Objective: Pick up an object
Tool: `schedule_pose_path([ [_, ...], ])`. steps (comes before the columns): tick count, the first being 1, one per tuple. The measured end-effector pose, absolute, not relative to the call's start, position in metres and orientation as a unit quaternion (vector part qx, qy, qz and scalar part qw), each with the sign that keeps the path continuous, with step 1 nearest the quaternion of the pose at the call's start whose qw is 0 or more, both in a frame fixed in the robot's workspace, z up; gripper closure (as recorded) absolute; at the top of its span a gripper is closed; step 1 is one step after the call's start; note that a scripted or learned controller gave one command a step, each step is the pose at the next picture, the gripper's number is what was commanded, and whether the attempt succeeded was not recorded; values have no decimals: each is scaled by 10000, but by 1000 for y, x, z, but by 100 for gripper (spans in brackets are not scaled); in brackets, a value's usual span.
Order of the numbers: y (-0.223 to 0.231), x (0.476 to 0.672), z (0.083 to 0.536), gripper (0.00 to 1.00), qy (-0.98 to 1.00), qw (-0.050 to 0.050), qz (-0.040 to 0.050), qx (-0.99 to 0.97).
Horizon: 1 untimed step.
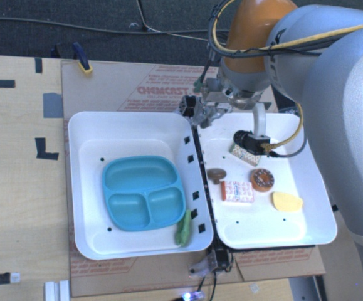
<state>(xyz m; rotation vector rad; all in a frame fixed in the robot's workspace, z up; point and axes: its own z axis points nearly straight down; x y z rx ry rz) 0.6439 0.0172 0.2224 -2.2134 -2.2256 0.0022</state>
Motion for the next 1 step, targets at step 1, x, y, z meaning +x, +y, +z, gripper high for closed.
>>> schedule_pose_path([
  [1,63,643,215,100,-7083,7,12,-7059],
])
